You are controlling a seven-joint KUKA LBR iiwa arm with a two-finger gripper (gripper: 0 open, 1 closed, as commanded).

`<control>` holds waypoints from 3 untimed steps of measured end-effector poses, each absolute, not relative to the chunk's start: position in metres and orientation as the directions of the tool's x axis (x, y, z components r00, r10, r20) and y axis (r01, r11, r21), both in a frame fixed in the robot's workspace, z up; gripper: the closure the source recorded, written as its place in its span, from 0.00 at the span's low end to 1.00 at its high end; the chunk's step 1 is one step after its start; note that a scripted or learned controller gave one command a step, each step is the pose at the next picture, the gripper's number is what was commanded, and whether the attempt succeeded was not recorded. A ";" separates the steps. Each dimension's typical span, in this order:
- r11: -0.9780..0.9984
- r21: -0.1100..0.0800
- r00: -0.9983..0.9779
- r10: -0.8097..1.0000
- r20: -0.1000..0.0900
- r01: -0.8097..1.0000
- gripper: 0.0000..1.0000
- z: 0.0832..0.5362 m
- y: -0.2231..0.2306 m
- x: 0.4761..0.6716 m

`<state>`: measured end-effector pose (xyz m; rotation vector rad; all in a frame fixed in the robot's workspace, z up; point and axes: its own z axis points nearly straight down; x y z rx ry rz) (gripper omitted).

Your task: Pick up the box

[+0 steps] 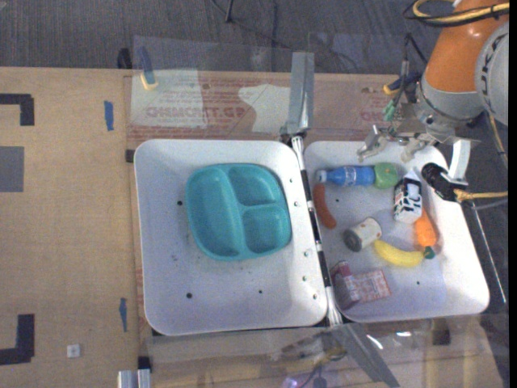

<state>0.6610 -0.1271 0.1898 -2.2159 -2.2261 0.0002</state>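
Box (368,285) at right bin's near edge, well apart from pincer (393,138).

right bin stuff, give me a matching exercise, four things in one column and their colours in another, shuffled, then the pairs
Things:
1. banana
2. carrot
3. bottle
4. divided plate

Colours:
a. teal
b. yellow
c. blue with a white label
d. orange

Note that the divided plate lies in the left bin; the other three lie in the right bin.

Pairs: 1-b, 2-d, 3-c, 4-a
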 end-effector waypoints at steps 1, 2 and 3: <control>0.054 0.003 -0.054 0.999 0.000 0.999 0.00 0.103 -0.146 0.587; 0.048 0.008 -0.048 0.999 -0.001 0.999 1.00 0.113 -0.150 0.587; 0.049 0.007 -0.049 0.999 -0.001 0.999 0.00 0.113 -0.149 0.587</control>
